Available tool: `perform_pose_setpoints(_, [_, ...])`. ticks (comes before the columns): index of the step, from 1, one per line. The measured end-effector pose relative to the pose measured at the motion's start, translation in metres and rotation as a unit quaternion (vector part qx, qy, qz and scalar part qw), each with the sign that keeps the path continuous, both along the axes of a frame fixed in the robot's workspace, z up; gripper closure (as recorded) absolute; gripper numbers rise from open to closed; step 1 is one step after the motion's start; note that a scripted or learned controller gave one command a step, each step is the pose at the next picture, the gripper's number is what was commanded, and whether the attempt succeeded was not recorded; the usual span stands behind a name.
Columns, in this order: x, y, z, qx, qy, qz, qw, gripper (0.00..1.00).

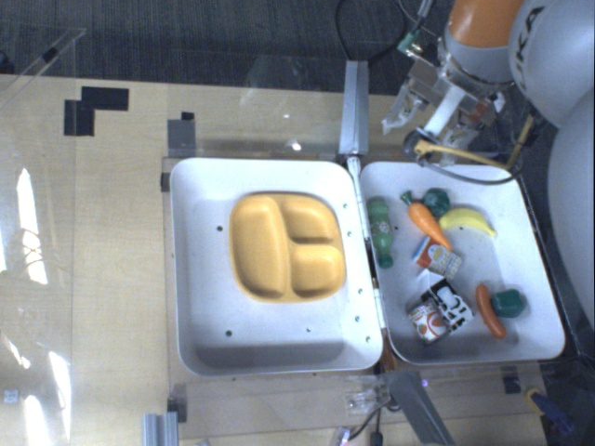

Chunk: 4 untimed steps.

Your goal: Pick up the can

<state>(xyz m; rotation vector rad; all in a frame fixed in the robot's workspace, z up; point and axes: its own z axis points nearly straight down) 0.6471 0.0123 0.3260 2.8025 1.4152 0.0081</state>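
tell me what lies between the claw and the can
In the camera view, the carrot and a small carton lie between the claw and the can.

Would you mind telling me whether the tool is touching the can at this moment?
Apart. The camera view shows the tool above the right bin's far rim, while the can lies near that bin's front edge, with bare bin floor between.

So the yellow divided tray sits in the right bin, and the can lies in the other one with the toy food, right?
Not quite. The camera view shows the yellow divided tray in the left bin. The can lies in the right bin with the toy food, as you said.
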Motion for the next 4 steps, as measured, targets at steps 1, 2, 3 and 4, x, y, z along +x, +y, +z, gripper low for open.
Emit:
perform_pose_setpoints(1, [0.001, 0.003, 0.01, -0.0001, -0.001, 0.005, 1.0, 1.0])
perform_pose_setpoints(2, [0.001, 0.003, 0.009, -0.0002, -0.001, 0.005, 1.0, 0.0])
perform_pose_setpoints(3, [-0.072, -0.009, -0.142, 0.0004, 0.003, 0.001, 1.0, 0.0])
perform_pose_setpoints(4, [-0.103, 0.004, -0.141, 0.0003, 0.002, 0.028, 0.9996, 0.0])
